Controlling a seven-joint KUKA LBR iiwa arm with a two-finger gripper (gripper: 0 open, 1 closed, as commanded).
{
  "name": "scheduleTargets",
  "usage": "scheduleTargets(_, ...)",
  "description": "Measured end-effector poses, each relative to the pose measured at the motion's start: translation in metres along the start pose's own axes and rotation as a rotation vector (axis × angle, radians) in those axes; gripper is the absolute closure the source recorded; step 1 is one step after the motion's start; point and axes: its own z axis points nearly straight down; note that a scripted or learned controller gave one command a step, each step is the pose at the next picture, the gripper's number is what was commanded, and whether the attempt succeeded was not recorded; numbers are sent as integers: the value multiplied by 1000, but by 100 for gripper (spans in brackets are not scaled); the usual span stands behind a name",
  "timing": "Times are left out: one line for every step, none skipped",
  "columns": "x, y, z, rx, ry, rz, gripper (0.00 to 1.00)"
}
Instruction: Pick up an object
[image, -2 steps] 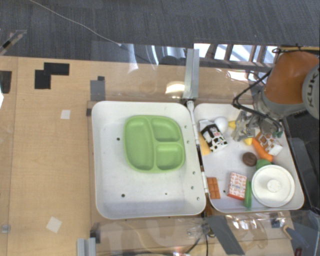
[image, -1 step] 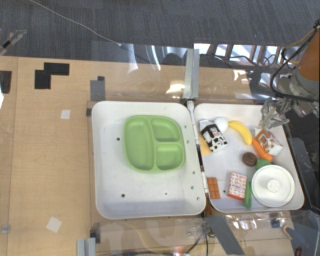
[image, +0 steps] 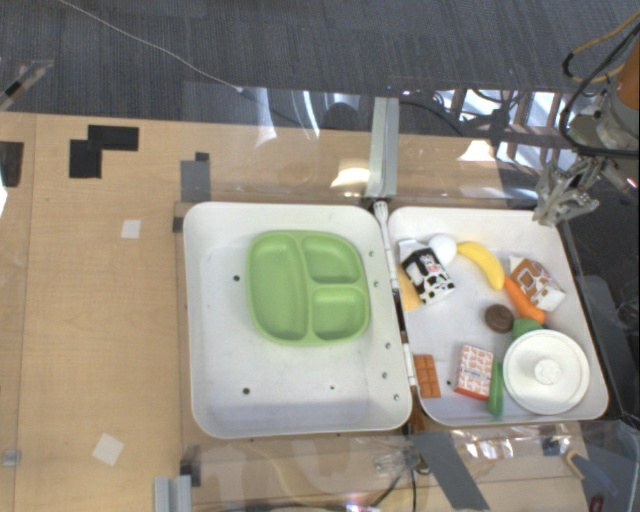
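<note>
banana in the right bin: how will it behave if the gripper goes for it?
The banana looks smooth and curved, so it may pivot or slip between closing fingers. It is probably a light toy, easily nudged. It lies close to the white egg-like object and the carrot, so a push could shift them.

1. The arm (image: 612, 100) is cut off by the right edge, above the right bin (image: 590, 400).
2. The gripper (image: 562, 203), at that bin's far right corner, is too small to judge.
3. A green object (image: 496, 388) lies partly hidden under the white bowl (image: 545, 372).
</note>
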Motion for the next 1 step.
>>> scheduleTargets(2,2,70,-9,4,-334,100)
